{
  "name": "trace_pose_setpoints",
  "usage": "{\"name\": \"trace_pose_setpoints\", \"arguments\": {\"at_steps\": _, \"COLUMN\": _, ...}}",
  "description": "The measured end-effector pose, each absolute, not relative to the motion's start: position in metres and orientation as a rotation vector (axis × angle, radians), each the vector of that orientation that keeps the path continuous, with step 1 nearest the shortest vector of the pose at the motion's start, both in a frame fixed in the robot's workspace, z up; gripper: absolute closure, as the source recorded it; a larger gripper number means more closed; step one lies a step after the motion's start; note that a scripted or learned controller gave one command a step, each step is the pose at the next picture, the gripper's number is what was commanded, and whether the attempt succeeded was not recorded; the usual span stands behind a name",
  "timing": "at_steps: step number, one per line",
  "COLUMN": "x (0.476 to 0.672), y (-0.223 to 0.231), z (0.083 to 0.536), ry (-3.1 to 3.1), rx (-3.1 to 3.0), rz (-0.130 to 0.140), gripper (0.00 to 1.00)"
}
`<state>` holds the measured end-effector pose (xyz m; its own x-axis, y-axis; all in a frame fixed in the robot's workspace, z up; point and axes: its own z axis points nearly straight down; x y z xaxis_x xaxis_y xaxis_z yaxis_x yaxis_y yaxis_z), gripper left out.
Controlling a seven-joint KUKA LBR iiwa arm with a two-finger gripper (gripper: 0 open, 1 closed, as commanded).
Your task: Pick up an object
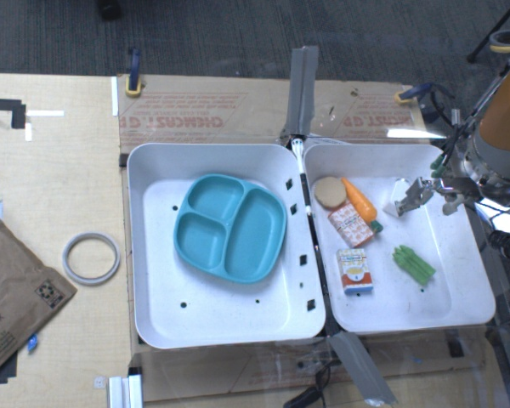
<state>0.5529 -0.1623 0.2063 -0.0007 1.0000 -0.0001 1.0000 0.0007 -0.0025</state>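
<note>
Filling the left bin's [144, 253] middle was a blue plate [229, 226]. The right bin [459, 308] held a carrot [359, 200] pointing toward its far-left corner, with the gripper [410, 199] beside it, fingers apart, empty.

Dark grey carpet floor [238, 15] beyond a pale wooden bench [51, 185] (evenly lit, possibly from overhead).

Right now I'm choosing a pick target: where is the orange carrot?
The orange carrot lies in the right white bin, upper left area, between the round tan cookie and the red snack packet.
</note>
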Motion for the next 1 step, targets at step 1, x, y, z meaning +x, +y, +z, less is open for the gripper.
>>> {"name": "trace_pose_setpoints", "arguments": {"at_steps": 1, "x": 0.5041, "y": -0.1817, "z": 0.0936, "ry": -2.251, "rx": -2.191, "rz": 0.0, "gripper": 0.0}}
